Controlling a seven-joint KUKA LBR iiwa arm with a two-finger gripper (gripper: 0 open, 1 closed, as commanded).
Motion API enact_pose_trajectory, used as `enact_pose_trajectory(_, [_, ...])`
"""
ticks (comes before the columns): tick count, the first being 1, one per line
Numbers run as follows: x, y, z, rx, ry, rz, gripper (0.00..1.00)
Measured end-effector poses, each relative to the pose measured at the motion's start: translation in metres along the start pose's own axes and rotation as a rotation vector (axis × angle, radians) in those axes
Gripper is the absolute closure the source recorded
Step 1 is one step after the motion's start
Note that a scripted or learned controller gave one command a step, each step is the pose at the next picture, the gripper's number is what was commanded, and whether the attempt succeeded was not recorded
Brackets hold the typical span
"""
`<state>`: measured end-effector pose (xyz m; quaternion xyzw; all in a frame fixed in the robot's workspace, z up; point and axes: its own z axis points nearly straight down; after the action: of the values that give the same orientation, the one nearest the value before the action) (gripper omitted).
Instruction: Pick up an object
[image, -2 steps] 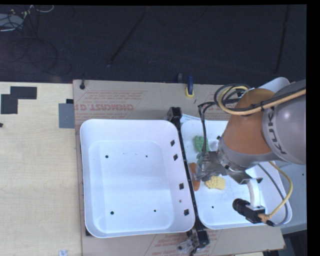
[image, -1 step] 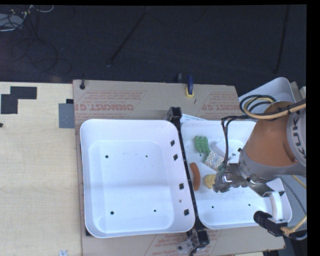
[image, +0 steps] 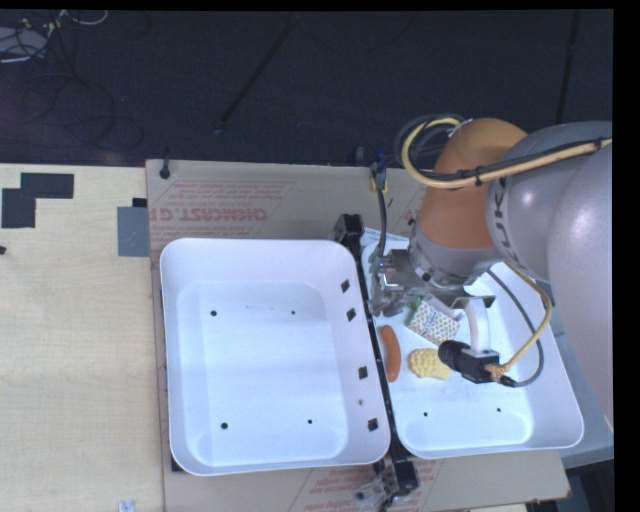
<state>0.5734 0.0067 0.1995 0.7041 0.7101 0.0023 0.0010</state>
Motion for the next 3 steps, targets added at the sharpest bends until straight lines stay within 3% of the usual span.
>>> enact_pose_trajectory(1, [0.053,0.005,-0.088,-0.001,0.001,0.002,1.0])
enact_pose_trajectory(2, [0.118,-0.024,-0.138,0.004,0.0,0.002,1.0])
enact_pose_trajectory(3, [0.203,0.01,-0.226,-0.003,0.003,0.0,1.0])
